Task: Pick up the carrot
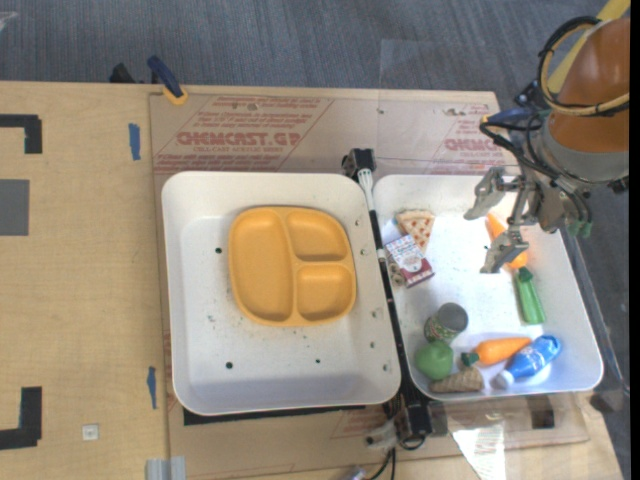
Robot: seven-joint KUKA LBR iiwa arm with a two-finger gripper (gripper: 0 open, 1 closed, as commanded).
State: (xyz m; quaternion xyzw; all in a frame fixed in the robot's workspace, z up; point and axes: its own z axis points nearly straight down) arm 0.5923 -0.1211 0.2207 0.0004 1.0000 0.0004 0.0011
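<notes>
The carrot, orange and tapered, lies near the front of the right bin, between a green apple and a blue bottle. My gripper hangs over the back right part of that bin, well behind the carrot and apart from it. It is open, its dark fingers spread and pointing down. A small orange piece shows on the bin floor below the fingers; I cannot tell what it is.
The right bin also holds a pizza slice, a red and white packet, a grey can, a cone and a green bottle. A yellow divided plate sits in the left bin.
</notes>
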